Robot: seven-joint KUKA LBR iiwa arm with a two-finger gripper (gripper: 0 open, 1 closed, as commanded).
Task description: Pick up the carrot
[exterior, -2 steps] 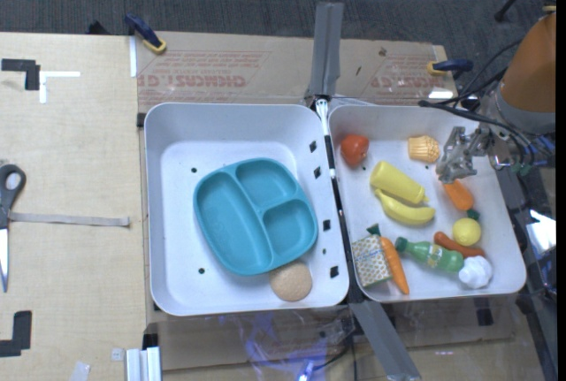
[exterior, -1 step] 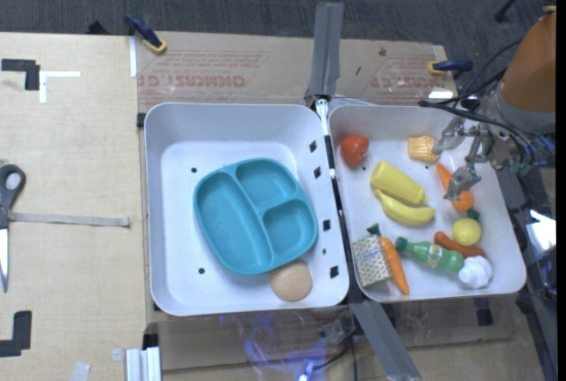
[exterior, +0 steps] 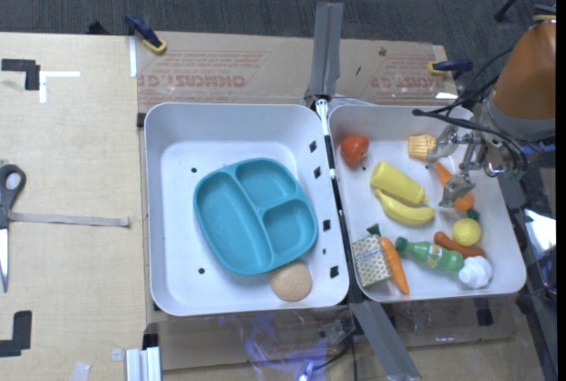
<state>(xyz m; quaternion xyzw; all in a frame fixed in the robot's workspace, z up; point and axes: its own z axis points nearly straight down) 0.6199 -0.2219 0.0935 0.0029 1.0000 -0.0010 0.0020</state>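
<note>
Hovering with fingers parted and empty, the claw [exterior: 457, 179] sits well right of the carrot [exterior: 394, 265].

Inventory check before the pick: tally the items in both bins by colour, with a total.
Yellow: 4 (corn cob, bottle, banana, lemon)
Orange: 2 (carrot, carrot under the gripper)
Red: 2 (tomato, chilli)
Green: 1 (bottle)
Blue: 1 (divided plate)
Tan: 1 (bun)
White: 1 (garlic-like piece)
Printed: 1 (carton)
Total: 13
</note>
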